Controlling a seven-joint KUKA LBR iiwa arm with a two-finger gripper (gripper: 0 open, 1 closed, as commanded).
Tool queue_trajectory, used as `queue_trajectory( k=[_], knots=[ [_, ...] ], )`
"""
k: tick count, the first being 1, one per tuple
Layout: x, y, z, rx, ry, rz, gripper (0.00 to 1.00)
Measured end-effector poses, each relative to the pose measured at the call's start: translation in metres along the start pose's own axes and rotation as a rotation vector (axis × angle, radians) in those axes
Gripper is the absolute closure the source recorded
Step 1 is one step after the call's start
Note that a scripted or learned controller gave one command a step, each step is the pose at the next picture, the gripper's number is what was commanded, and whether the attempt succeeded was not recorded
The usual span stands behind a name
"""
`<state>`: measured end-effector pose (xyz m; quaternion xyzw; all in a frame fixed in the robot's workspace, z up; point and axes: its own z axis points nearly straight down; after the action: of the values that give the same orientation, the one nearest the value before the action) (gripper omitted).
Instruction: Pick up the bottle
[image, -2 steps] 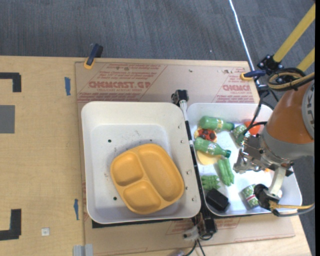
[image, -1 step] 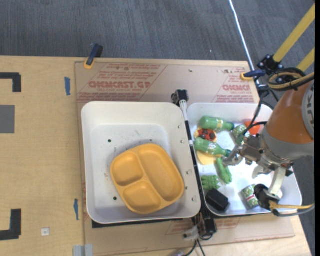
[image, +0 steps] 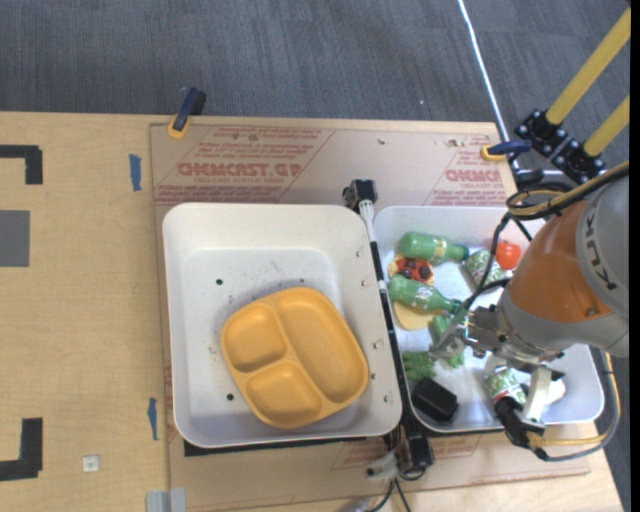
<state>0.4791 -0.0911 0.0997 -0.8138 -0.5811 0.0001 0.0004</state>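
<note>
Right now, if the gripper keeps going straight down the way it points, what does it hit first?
Most likely the green bottle lying under the gripper in the right bin, or the green clutter just beside it. Depth is hard to judge from this slanted view, so the first contact could be either.

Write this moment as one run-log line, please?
arm: over right bin | claw: low among clutter, beside green bottle | bottle: lying, not lifted | left bin: yellow tray

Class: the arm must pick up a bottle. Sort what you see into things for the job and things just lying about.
For the job:
green bottles
tool
right bin

Lying about:
yellow divided plate
left bin
black block
orange ball
</note>
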Motion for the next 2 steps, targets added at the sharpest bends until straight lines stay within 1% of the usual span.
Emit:
queue_trajectory(
  k=[1, 2],
  knots=[
    [0.000, 0.000, -0.010, -0.002, 0.000, 0.001, 1.00],
    [-0.043, 0.015, -0.161, -0.002, 0.000, 0.000, 1.00]
  ],
)
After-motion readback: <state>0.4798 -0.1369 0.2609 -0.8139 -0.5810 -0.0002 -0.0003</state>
